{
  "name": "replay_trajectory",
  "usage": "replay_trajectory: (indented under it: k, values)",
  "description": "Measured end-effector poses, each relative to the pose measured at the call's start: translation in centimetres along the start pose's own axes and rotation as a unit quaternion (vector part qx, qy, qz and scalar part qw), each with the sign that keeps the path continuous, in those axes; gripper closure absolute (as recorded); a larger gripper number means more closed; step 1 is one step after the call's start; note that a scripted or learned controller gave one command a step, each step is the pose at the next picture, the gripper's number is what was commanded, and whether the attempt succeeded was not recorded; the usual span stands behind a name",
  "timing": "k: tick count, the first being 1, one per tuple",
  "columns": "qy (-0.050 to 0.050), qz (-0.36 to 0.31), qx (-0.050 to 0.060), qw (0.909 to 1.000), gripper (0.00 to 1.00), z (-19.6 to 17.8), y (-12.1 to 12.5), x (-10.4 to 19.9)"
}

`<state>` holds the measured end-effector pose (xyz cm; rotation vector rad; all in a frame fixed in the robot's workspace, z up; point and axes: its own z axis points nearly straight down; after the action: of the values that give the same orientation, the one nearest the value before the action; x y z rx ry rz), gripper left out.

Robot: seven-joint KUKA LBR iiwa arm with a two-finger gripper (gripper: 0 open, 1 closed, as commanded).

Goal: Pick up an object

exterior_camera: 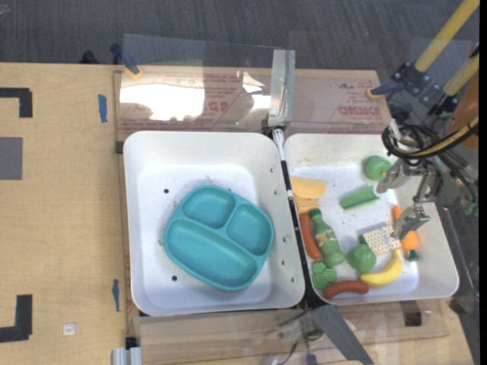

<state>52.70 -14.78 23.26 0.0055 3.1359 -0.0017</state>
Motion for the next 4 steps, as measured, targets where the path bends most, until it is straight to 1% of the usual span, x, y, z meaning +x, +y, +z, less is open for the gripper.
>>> replay_trajectory:
  k: [1, 2, 3, 4]
  values:
    - [-0.001, -0.044, 0.000, 0.9990, 0.00, 13.4, -4.1, -6.4]
    - [-0.002, -0.048, 0.001, 0.9988, 0.00, 14.5, -7.3, -3.0]
    - [-0.009, -0.050, 0.003, 0.9987, 1.00, 13.0, -7.1, -3.5]
    - [-0.008, -0.050, 0.003, 0.9987, 0.00, 13.2, -7.1, -3.5]
